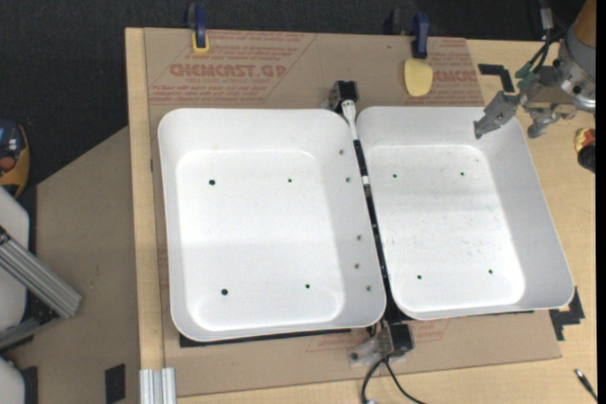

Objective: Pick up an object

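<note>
A small pale yellow object (418, 77) lies on the brown board behind the bins, just below a blue clamp (420, 33). My gripper (516, 122) hangs over the far right corner of the right bin (454, 213), right of the yellow object and apart from it. Its two grey fingers (493, 118) are spread open and hold nothing. The arm's wrist comes in from the right edge of the view.
The left bin (256, 222) lies beside the right bin, with a black divider strip (365, 194) between them. A second blue clamp (198, 22) grips the board's far edge. Cables sit at the near edge (383, 350).
</note>
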{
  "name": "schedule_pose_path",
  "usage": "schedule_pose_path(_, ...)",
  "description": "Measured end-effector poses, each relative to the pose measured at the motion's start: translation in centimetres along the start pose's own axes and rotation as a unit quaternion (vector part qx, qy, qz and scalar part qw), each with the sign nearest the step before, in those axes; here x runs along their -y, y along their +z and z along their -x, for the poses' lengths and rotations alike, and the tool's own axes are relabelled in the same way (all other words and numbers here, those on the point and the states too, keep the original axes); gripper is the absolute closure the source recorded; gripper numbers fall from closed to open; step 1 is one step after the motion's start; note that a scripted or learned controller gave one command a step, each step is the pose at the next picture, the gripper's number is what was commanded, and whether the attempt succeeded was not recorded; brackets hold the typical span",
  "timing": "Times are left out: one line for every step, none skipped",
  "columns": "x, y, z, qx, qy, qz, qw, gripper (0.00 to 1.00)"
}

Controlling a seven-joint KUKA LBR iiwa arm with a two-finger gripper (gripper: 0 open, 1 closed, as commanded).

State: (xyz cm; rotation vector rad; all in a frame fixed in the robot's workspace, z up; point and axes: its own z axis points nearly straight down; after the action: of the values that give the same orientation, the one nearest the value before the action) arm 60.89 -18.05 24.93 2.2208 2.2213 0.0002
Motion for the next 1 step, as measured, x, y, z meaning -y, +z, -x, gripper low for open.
schedule_pose_path(-0.07, -1.12, 0.01, 0.001, 0.000, 0.002, 1.0000, 1.00)
